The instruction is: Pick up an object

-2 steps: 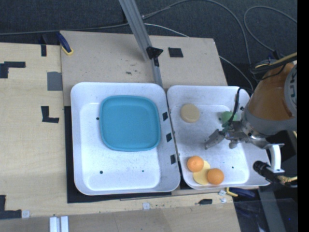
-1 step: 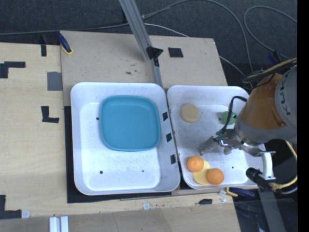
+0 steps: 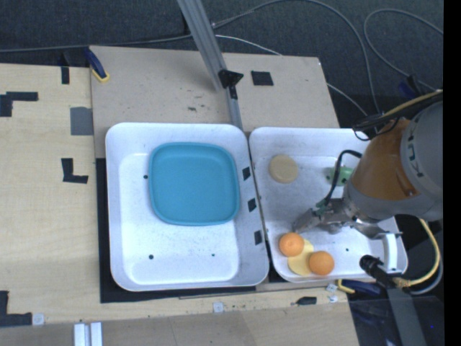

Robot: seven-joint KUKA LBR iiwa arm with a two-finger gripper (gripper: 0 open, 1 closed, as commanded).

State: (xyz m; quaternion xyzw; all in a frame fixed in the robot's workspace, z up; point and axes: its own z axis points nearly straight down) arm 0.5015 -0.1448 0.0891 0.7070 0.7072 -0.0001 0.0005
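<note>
Two bins, my fingers low in the right one

My fingers (image 3: 317, 218) hover in the right bin (image 3: 302, 141); whether they're open or closed I can't tell. Just below sit two orange balls (image 3: 291, 244) on a yellow disc (image 3: 299, 263). A tan disc (image 3: 284, 169) lies near the rim. The left bin (image 3: 130, 193) carries a blue plate (image 3: 193, 183).

- the gripper (image 3: 319, 219) is seen as a blur of grey metal; the set of its fingers cannot be told.
- a green object (image 3: 341, 173) is mostly hidden behind the arm (image 3: 392, 171).
- a yellow piece (image 3: 298, 261) is partly covered by two orange balls (image 3: 292, 245).
- the arm is cut off at the right edge.
</note>
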